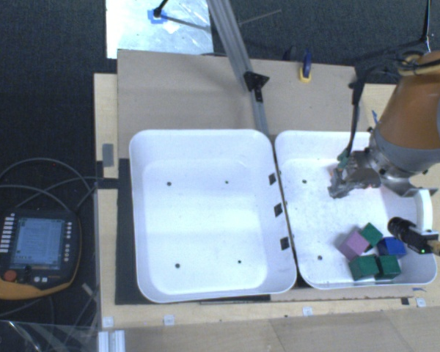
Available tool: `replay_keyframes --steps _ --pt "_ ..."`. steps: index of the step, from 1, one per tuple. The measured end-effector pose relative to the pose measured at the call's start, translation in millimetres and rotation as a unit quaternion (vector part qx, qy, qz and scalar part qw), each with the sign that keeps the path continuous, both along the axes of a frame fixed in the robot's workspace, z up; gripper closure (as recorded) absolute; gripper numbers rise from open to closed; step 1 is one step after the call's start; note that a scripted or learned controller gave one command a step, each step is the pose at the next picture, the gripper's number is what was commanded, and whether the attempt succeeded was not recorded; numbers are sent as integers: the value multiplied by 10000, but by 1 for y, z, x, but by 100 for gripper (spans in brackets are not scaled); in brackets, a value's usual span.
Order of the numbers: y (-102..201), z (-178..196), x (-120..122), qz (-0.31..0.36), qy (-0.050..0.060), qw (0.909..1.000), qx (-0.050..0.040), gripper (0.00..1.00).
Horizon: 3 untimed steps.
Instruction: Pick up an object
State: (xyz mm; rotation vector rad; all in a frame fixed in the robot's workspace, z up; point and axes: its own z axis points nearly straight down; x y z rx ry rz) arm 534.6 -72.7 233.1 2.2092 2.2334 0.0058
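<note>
Several small blocks lie clustered in the near right corner of the right bin (308, 270): a purple block (353, 244), a blue block (391, 247) and green blocks (375, 268). My gripper (342, 182) hangs over the middle of the right bin, up and to the left of the blocks and apart from them. Its grey fingers point left and down, with nothing visible between them. The orange band of the arm (418, 112) rises behind it at the right.
The left bin (154, 270) sits beside the right one, joined by black clips along the shared wall. A teach pendant (33, 251) with cables lies on the floor at the left. A slanted metal pole (235, 35) crosses above the bins.
</note>
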Motion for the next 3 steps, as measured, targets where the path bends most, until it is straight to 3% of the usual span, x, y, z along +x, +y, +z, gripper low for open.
replay_keyframes --steps 1,2,3 --pt "54 10 -12 3 2 10000 4 100" --pt "108 -5 -20 0 9 10000 2 100" --pt "157 -2 -42 2 13 10000 4 100"
